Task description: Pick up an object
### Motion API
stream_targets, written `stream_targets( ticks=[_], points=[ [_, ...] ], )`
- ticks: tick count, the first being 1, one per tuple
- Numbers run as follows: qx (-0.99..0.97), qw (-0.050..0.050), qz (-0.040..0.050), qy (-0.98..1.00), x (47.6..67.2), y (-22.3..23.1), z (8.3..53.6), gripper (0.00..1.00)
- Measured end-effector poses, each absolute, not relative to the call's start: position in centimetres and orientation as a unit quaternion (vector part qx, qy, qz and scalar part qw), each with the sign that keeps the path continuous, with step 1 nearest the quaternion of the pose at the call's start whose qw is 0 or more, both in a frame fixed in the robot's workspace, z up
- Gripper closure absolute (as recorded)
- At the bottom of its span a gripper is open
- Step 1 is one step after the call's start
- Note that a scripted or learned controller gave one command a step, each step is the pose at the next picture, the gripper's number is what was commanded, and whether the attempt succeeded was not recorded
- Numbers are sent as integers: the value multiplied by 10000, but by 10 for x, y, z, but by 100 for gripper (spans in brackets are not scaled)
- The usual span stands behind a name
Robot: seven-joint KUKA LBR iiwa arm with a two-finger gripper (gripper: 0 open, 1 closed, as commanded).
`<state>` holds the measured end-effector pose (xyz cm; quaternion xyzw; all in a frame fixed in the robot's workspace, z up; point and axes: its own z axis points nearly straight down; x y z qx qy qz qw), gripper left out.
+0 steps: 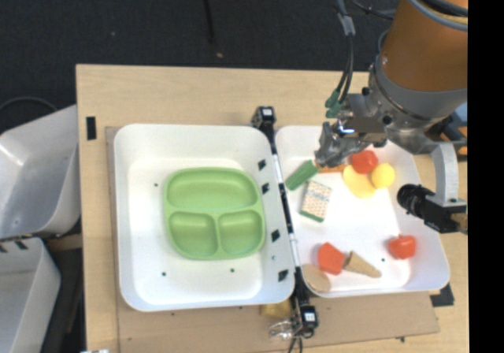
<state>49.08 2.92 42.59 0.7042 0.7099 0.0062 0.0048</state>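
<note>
Near rim, right bin (425, 284): a tan cone-shaped piece (364, 265) is seen lying on its side, touching a red block (331, 258); a flat tan disc (316, 278) is lodged at the near left corner. All are judged light, rigid toy pieces.
Near right: a small red piece (402, 246) is set apart from the others; it is judged easy to pinch across its width.
Middle of bin: a patterned card-like box (316, 201) is laid flat; it is judged light and stiff, best taken across its short edges.
Just beyond: a green bar (300, 176) is tilted against the divider side; it is judged slim and liable to slip.
Far cluster: a yellow piece (359, 183), a yellow ball (383, 176) and a red-orange piece (363, 161) are seen touching one another; the rounded, smooth forms are judged prone to roll out of a pinch.
Gripper (329, 153): it is seen low over the far left of the right bin, just beside the green bar and the cluster. Whether it is parted or closed cannot be told, and no object is seen held.
Left bin (134, 265): a green divided plate (213, 212) is seen in it, well apart from the gripper.
</note>
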Motion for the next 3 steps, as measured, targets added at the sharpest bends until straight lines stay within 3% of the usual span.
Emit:
stream_targets(
  ticks=[1, 2, 3],
  points=[
    [7049, 1, -8, 7093, 490, 38, 385, 100],
    [7050, 22, 31, 7092, 490, 68, 451, 100],
    [7040, 18, 4, 7102, 491, 65, 458, 100]
  ],
)
